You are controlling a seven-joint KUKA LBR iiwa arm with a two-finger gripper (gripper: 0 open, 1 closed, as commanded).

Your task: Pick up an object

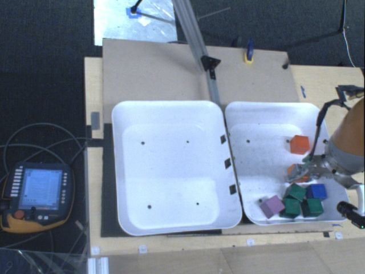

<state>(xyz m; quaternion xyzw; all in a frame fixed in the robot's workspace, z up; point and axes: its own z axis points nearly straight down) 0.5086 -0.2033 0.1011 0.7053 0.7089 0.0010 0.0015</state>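
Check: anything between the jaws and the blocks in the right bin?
Nothing visible. The gripper is already down in the right bin, at an orange block and just above the green block of the cluster. Another orange block sits apart, unobstructed.

White bins (171, 110), orange block (299, 144), purple block (272, 205), blue block (316, 192), green blocks (296, 200)

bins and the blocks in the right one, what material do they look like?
Bins: likely moulded plastic, smooth glossy white, with rounded corners and a soft sheen. Orange block, blue block and purple block: flat matte colour, crisp edges, probably painted wood or foam; the view can't settle which.
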